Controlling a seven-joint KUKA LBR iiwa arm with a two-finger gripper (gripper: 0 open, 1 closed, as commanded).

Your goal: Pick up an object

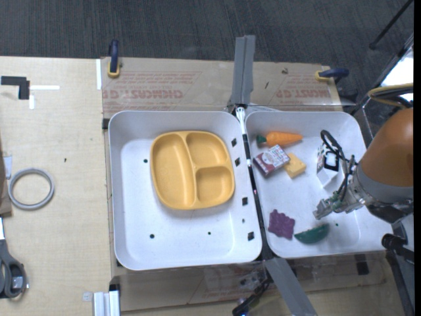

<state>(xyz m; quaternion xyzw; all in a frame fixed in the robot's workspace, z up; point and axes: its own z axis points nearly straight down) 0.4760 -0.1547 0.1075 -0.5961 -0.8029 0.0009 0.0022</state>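
The right bin (342, 120) holds an orange carrot (283, 138), a small red and white packet (271, 160), a yellow wedge (295, 166), a purple bunch of grapes (281, 224) and a green pod (311, 234). My gripper (327, 207) hangs low over the right part of this bin, just above and to the right of the green pod. Nothing shows between its fingers. The arm's orange band (393, 147) rises behind it at the right edge.
A yellow divided plate (193, 169) lies in the left bin (125, 196). On the bench to the left are a roll of tape (29, 188) and scissors (12, 275). Clamps (114, 58) hold the cardboard behind the bins.
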